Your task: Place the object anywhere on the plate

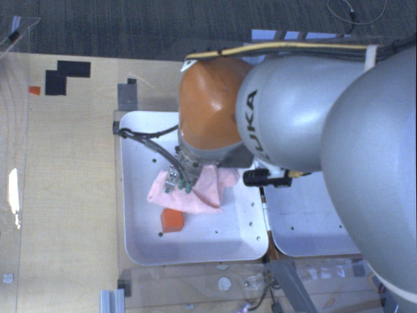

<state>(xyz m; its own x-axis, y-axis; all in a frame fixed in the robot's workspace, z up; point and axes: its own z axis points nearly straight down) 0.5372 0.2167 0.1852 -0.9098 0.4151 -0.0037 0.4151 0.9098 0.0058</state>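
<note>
Block (172, 221), orange, small: lies on the floor of the left bin (133, 240), toward its near side, touching or just under the lower edge of the pink plate (202, 191). It rests flat on the bin floor and is not on the plate.

Gripper (178, 182): dark, with greenish tips, pointing down over the left part of the pink plate, above and just beside the block. It sits apart from the block; nothing is seen between its tips. Whether it is spread or closed cannot be told at this angle.

Wrist: short grey collar directly above the gripper, topped by the wide orange band (208, 106) that covers the back of the left bin.

Cable (146, 135): thin, black, running from the left rim of the bin to the wrist.

Arm (313, 122): large, grey, lettered on its side, reaching in from the right and hiding most of the right bin (306, 233).

Plate: pink, irregular in outline, lying in the middle of the left bin, partly hidden under the wrist.

Left bin: white, shallow, with small dark dots on its floor.

Right bin: white, touching the left bin along a shared edge; its near left corner is visible.

Bench (65, 194): pale wood, with black squares (65, 77) and a small red mark (34, 90) at far left.
</note>
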